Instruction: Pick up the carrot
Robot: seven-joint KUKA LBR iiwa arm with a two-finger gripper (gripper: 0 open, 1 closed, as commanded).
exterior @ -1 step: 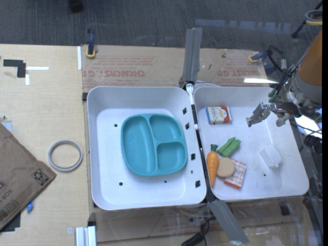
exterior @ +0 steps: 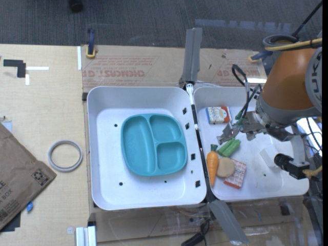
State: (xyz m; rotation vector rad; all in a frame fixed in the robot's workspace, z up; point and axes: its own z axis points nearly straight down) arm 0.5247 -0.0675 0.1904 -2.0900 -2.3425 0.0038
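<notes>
Orange and tapered, the carrot (exterior: 212, 166) lies in the right bin (exterior: 287, 184), close against that bin's left wall, its green top pointing away from the camera and its tip toward the near edge. Touching its right side is a tan, rounded piece like a small potato (exterior: 225, 167), which rests partly on a flat red and white packet (exterior: 236, 175). Just beyond the carrot's top lies a green vegetable, long and pod-shaped (exterior: 228, 147), tilted up to the right. A small red and white carton (exterior: 219, 115) sits farther back in the same bin.

The gripper (exterior: 229, 133) hangs over the right bin, above the green vegetable's far end and apart from the carrot; I cannot tell whether its fingers are spread or closed, and nothing shows between them. The arm's orange band (exterior: 289, 81) bulks behind it at the right.

The left bin (exterior: 102, 152) holds a teal divided plate (exterior: 154, 144) with three compartments. On the bench (exterior: 41, 106) to the left lie a grey tape ring (exterior: 65, 155) and a brown cardboard box (exterior: 18, 176).
</notes>
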